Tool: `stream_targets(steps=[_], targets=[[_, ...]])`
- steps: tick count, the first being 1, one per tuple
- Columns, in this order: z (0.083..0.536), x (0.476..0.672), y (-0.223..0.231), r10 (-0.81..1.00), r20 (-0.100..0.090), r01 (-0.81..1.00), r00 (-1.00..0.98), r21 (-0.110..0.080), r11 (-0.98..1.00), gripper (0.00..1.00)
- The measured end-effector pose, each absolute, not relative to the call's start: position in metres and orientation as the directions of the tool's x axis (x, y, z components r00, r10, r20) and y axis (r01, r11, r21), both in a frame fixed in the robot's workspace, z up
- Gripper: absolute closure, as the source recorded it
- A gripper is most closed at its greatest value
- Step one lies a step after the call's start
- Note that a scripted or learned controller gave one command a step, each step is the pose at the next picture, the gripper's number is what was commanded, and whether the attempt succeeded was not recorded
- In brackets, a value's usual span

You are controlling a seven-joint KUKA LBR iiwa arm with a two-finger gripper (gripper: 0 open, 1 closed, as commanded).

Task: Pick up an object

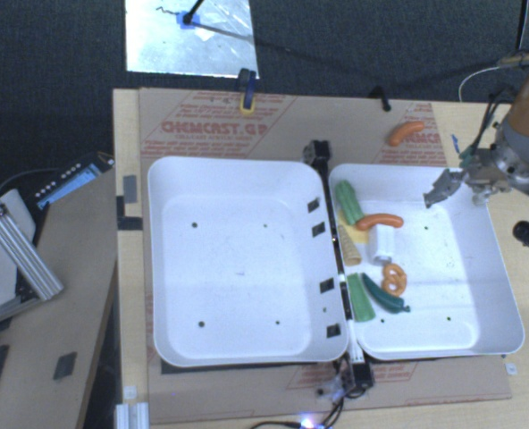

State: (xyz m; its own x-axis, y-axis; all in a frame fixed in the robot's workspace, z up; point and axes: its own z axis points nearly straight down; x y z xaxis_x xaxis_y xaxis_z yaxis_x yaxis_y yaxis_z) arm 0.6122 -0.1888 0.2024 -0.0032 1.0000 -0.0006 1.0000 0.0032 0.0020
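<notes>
1. Camera view, looking down on a table [130, 266] bearing two shallow white bins side by side.
2. The gripper [445, 189] hangs over the right bin [479, 284] near its two o'clock corner; I cannot tell how it is set, and nothing shows in it.
3. The nearest object, an orange sausage [380, 221], lies toward eight o'clock from the gripper, long axis running nine to three.
4. Clustered along the right bin's nine o'clock wall: a green pod [348, 202], a white block [385, 243], a pretzel [394, 279] and a dark green bean [382, 294].
5. The left bin [238, 266] is bare white.
</notes>
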Motion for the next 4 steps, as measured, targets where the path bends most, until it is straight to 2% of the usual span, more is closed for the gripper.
stream_targets(steps=[1, 2, 3, 4], targets=[[0.093, 0.598, -0.103, 1.000, 0.001, 1.000, -0.003, 0.002, 0.003, 0.00], [0.086, 0.595, -0.094, 1.000, -0.004, 1.000, -0.003, 0.005, 0.003, 0.00], [0.086, 0.636, -0.085, 1.000, -0.001, 1.000, -0.006, 0.006, 0.006, 0.00], [0.096, 0.635, -0.086, 1.000, 0.000, 1.000, -0.006, 0.004, 0.006, 1.00]])
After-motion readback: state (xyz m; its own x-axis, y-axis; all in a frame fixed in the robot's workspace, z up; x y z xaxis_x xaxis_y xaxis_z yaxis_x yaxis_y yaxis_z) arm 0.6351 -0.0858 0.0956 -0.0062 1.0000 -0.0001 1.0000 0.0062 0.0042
